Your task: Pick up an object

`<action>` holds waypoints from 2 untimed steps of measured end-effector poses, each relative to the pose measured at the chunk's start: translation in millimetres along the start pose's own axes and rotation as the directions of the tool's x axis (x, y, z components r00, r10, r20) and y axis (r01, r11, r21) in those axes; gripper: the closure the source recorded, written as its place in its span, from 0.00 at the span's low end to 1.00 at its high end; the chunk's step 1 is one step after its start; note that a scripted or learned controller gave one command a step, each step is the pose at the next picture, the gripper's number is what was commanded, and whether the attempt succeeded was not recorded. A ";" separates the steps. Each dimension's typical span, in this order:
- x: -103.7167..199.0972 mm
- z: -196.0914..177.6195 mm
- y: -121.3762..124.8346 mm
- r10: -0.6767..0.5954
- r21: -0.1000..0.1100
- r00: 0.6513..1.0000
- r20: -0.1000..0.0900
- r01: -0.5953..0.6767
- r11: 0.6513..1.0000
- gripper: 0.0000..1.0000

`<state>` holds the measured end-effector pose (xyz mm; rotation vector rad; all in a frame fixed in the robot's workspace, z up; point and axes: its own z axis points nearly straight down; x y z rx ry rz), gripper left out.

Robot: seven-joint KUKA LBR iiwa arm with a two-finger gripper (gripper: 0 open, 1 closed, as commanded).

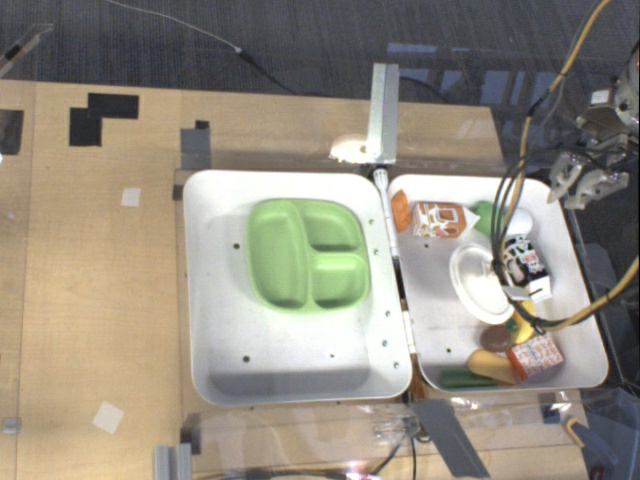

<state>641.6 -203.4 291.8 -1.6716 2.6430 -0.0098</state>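
Observation:
The right bin [432, 313] holds several objects. Among them are an orange and white carton [437, 219], a white bowl [480, 282], a small bottle with a black and white label [523, 261], a red box [537, 355] and a yellow-brown piece [492, 365]. My gripper [582, 186] hangs above that bin's far right corner, off to the right of the carton. Its fingers look open with nothing between them. Black and yellow cables [508, 218] trail across the bottle and the bowl.
A green divided plate [305, 253] lies in the left bin [205, 308]. A metal post [382, 113] stands behind the wall between the bins. Green items sit at the right bin's back [483, 212] and front edge [460, 378].

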 end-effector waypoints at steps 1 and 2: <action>-2.2 -12.4 -1.4 0.002 0.007 1.000 0.005 -0.002 1.000 1.00; -11.6 -21.6 -26.7 -0.241 -0.006 0.970 -0.002 0.241 0.970 1.00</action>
